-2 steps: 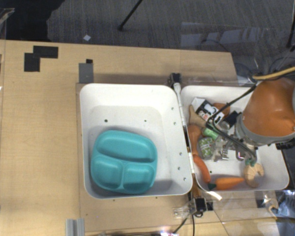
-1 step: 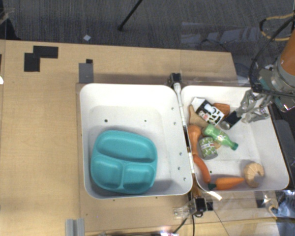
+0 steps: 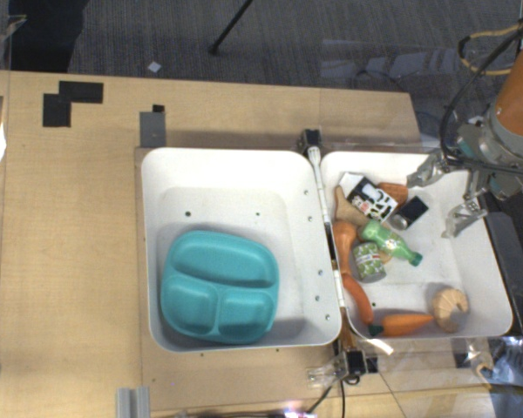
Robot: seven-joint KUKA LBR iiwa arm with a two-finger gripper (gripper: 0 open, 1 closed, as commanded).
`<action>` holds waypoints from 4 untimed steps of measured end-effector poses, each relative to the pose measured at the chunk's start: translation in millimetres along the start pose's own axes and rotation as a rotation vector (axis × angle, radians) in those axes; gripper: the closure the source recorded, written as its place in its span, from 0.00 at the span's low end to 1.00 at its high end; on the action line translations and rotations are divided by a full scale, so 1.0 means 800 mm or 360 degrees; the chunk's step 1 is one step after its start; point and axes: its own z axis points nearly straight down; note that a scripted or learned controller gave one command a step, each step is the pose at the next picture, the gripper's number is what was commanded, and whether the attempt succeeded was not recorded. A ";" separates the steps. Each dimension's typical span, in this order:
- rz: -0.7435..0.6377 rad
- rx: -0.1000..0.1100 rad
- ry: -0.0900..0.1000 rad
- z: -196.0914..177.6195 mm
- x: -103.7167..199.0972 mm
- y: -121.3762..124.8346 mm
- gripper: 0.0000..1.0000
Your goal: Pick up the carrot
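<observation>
The carrot [image 3: 407,324], orange with a small green top at its left end, lies flat along the near wall of the right bin [image 3: 492,273]. My gripper [image 3: 444,193] hangs over the far right part of that bin, well away from the carrot. Its two grey fingers [image 3: 424,170] are spread open with nothing between them. The arm's orange band shows at the right edge, above the gripper.
Also in the right bin: a beige bread roll [image 3: 450,304] just right of the carrot, a red-orange pepper-like piece [image 3: 356,292], a green bottle [image 3: 390,241], a black-and-white box [image 3: 370,198] and a tan piece [image 3: 343,232]. A teal divided plate [image 3: 218,284] lies in the left bin [image 3: 227,177].
</observation>
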 end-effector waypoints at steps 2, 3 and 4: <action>-0.0236 -0.0013 0.0007 0.090 0.021 0.168 0.00; -0.0406 -0.0012 0.0007 0.091 0.001 0.232 0.00; -0.0478 -0.0001 0.0006 0.091 -0.010 0.124 0.00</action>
